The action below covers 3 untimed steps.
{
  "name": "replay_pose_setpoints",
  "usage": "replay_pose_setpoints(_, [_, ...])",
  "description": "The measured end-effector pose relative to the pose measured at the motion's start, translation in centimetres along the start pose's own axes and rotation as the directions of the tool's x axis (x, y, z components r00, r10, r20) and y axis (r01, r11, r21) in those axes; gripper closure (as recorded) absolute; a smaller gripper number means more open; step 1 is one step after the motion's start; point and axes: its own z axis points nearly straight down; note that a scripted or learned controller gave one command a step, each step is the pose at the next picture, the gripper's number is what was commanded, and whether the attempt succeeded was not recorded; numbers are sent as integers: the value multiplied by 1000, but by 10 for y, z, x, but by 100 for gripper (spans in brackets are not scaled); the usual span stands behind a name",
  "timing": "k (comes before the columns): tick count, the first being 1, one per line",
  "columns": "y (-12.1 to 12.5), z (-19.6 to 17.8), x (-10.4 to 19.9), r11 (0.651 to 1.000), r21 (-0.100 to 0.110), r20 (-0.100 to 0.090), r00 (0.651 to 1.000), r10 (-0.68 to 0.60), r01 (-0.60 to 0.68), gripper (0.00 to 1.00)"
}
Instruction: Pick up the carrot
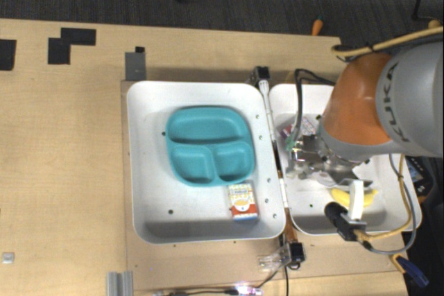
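Arm (374, 107) low over right bin (305, 222); gripper (305, 152) state: cannot tell. Carrot not identifiable, likely hidden. Judged light, stiff, smooth: grasp across the thick middle.

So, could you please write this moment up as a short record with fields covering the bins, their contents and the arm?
left bin: holds a teal divided plate and, just below it, a small carton
right bin: a yellow item partly visible under the arm; other contents hidden
arm: reaches in from the right, over the right bin
carrot: cannot be identified
gripper state: cannot tell
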Motion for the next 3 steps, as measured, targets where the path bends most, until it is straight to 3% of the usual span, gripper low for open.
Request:
replay_pose_setpoints(1, [-5,0,48,980,2,0,980,198,-198,100])
replay_pose_setpoints(2, [-7,-33,84,990,-2,1,990,-138,138,100])
replay_pose_setpoints(3, [54,26,115,1000,4,2,1000,-18,18,100])
